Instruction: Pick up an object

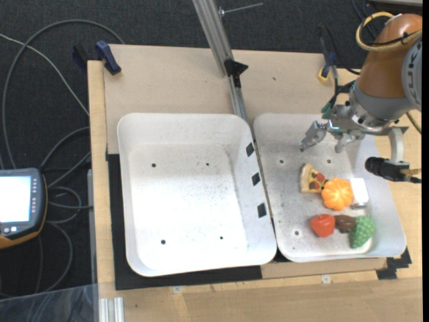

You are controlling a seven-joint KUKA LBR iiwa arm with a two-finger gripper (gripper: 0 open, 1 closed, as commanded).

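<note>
The bench has 2 white bins side by side. The left bin [188, 200] has no toys in it. The right bin [288, 180] has a small pile of toy food near its front right corner. The gripper [327, 137] hangs over the back part of the right bin, up near the far wall. Its 2 fingers look spread apart, and nothing is between them, so it holds nothing. The toys lie toward the front of the bin from the gripper, a little way off and not touching it. The nearest one is a pizza slice [311, 178], which sits just below the gripper in the camera view. Its long side runs from back to front, a bit tilted. Right beside it, touching or almost touching, is an orange pumpkin [337, 193]. Behind the pumpkin is a white block [360, 192]. Nearer the front are a red tomato [322, 225], a small brown thing [344, 223] and a green bunch of grapes [362, 231], all packed close together. I think the pick has not begun. To grab something, the gripper needs to move toward the front of the bin and then go down. The pizza slice is the closest toy, but it lies flat and may be hard to pinch. The round pumpkin may be easier to grip.
</note>
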